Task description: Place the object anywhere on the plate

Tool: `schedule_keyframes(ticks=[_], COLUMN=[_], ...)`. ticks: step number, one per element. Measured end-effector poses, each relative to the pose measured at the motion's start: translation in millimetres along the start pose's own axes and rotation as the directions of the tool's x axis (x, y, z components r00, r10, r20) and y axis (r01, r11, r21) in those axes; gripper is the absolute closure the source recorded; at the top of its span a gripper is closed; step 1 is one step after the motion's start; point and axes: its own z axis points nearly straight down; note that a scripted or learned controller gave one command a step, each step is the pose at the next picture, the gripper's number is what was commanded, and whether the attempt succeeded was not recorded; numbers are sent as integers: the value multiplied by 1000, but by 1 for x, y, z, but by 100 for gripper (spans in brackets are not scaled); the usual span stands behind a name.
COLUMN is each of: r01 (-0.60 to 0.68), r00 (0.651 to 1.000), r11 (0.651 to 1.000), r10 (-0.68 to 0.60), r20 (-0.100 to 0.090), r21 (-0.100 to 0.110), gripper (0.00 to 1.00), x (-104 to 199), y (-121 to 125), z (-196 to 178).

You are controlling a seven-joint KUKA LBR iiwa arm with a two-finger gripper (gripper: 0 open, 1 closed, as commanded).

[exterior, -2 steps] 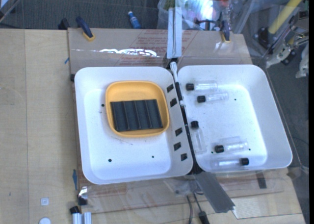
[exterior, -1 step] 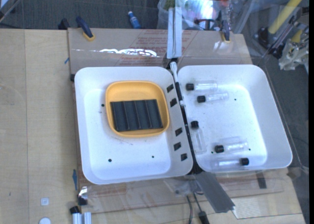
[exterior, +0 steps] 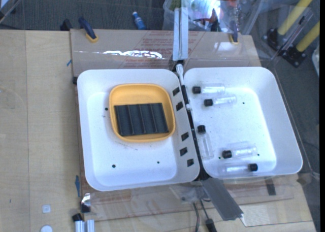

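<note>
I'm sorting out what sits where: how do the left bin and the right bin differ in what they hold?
The left bin holds one yellow plate bearing a dark ribbed block; the right bin holds several clear vials with black caps, and no plate. The left bin's load sits together near its middle, while the right bin's vials lie scattered on their sides. Both bins are shallow, white and set side by side.
</note>
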Motion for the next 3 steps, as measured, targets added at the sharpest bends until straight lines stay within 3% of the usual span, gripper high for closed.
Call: schedule_keyframes(ticks=[1, 2, 3], r01=[-1, 357, 352], r00=[1000, 934, 936], r11=[1000, 934, 936], r10=[1, -357, -352], r20=[0, 3, 6], r21=[-1, -8, -1], gripper=[0, 0, 100], x=[1, 6, 5], y=[0, 27, 26], z=[1, 74, 62])
